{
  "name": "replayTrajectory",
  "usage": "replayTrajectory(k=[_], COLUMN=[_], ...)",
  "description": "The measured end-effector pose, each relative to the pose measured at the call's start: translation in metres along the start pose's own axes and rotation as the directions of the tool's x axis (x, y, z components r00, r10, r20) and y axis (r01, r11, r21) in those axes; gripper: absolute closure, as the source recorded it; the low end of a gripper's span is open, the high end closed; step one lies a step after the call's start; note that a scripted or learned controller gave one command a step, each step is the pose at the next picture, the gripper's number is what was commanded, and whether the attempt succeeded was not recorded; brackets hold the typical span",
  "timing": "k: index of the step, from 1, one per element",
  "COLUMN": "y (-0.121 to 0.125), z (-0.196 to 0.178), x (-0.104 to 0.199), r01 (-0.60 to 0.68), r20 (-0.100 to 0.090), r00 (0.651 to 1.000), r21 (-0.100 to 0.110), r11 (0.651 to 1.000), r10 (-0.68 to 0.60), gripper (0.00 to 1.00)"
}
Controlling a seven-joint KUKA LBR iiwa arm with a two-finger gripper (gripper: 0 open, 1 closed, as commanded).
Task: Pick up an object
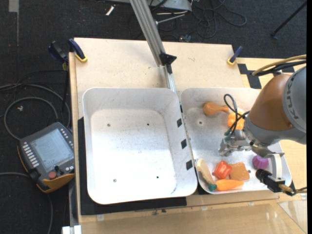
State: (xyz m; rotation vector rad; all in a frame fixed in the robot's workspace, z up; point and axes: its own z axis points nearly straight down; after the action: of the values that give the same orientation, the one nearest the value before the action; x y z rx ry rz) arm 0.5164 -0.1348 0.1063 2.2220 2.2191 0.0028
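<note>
One red pepper [222,169] lies just below the fingers [228,149]; their state is unclear.

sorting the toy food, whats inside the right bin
The right bin holds an orange gourd shape, a red pepper, a brown piece, a carrot and a purple piece. The arm covers its right part.

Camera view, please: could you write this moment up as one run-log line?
arm: over right bin | pincer: low inside bin, above red pepper | carrot, purple piece: near front wall | left bin: untouched
</note>
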Motion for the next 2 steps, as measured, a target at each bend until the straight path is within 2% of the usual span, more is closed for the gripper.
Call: replayTrajectory(k=[2], y=[0.010], z=[-0.091], x=[0.006], r01=[0.005], r20=[0.002], r00=[1.000], r21=[-0.003], r11=[1.000], r10=[-0.005], gripper=[1.00])
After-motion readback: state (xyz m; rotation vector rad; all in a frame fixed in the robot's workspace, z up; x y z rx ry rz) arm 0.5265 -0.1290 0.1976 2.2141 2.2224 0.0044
